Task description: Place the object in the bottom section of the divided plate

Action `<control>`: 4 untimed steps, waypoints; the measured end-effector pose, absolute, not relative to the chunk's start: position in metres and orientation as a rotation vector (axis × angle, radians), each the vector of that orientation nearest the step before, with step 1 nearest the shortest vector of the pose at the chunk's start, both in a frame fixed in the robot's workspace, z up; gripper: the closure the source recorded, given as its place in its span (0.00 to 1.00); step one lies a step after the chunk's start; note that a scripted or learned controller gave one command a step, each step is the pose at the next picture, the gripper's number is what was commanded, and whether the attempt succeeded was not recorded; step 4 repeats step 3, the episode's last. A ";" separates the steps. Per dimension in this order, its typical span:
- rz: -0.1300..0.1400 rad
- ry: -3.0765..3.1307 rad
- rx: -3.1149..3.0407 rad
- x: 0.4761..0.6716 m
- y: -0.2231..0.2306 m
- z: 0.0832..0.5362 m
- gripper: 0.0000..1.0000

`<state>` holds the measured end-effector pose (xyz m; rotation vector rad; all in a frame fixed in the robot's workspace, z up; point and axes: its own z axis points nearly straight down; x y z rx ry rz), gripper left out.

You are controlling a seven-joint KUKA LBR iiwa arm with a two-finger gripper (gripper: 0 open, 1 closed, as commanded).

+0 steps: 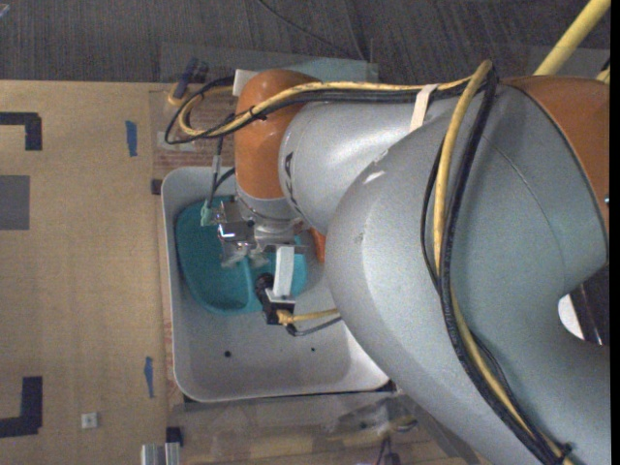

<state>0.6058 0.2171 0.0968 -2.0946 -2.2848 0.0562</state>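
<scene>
One grey arm (417, 260) hides most of bin (262, 366), teal plate (208, 269); pincer (237, 250) state unclear.

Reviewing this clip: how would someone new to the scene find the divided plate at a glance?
Start at the white bin sitting on the tan bench. Inside its upper left part, under the arm's orange wrist band and the gripper, lies the divided plate. It is the one teal, rounded shape against the bin's white floor; the arm covers its right side.

plate (215, 277): teal, lying flat in the white bin (252, 371) under my wrist | dividers hidden | far part covered by my arm
</scene>
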 end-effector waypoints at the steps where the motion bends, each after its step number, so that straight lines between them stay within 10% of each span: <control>1: 0.077 -2.286 -2.087 0.603 0.218 0.108 1.00; 2: 0.063 -2.288 -2.086 0.604 0.221 0.107 0.00; 3: -0.028 -1.579 -2.707 0.600 0.199 0.096 0.00; 4: -0.028 -1.579 -2.707 0.600 0.199 0.096 0.00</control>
